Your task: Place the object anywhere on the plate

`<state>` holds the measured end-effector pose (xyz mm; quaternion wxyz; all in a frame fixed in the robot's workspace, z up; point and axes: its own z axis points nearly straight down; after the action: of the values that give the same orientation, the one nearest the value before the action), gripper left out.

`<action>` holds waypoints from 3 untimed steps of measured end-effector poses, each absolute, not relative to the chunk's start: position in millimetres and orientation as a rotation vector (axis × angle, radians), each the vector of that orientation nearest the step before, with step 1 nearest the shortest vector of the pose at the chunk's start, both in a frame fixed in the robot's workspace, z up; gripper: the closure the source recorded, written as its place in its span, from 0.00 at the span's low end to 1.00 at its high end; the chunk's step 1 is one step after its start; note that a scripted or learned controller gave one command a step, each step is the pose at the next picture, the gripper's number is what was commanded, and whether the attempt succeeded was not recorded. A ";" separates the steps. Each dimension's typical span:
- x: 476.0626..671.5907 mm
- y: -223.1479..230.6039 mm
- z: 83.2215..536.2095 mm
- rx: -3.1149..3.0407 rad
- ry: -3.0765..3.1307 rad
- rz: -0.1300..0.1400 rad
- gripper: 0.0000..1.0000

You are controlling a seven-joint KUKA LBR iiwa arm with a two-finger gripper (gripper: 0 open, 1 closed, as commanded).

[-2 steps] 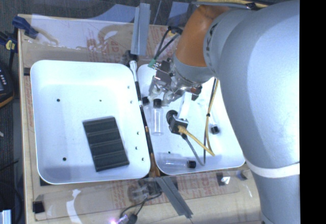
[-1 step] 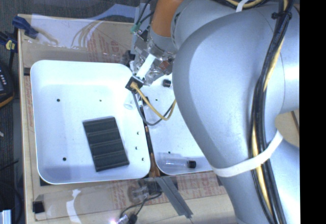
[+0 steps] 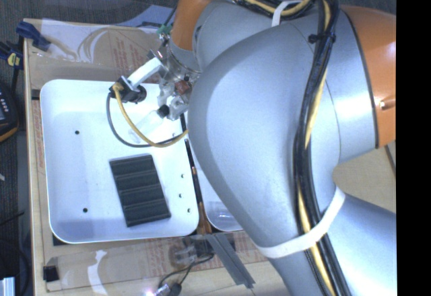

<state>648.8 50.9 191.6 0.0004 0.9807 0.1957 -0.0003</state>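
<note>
— Two bins, but I see well only the left bin. Where is the thing for the task?

— One dark ribbed slab lies flat near the front of the left bin, touching nothing. I think this is the task's thing, though whether it is the object or the plate I cannot say.

— And the gripper?

— It hangs over the back edge of the same bin, well apart from the slab. Its end is small and mixed with brackets, so I cannot tell if it is open or closed, or if it carries something.

— Why so far from the slab?

— My guess: it is only on the way, not yet at any grasp.

— What stands in the way?

— The big grey arm covers nearly all of the right bin. A yellow cable loops down from the wrist over the left bin floor, near the slab. A blue clamp sits at the bench corner, harmless.
</note>
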 end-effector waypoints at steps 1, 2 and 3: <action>614.3 117.5 118.4 2.966 1.051 -0.013 1.00; 609.2 30.8 191.4 2.746 1.529 -0.004 1.00; 651.4 93.4 190.0 2.809 1.414 -0.008 1.00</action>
<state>651.4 93.4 190.0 -0.0014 0.8932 0.4496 -0.0025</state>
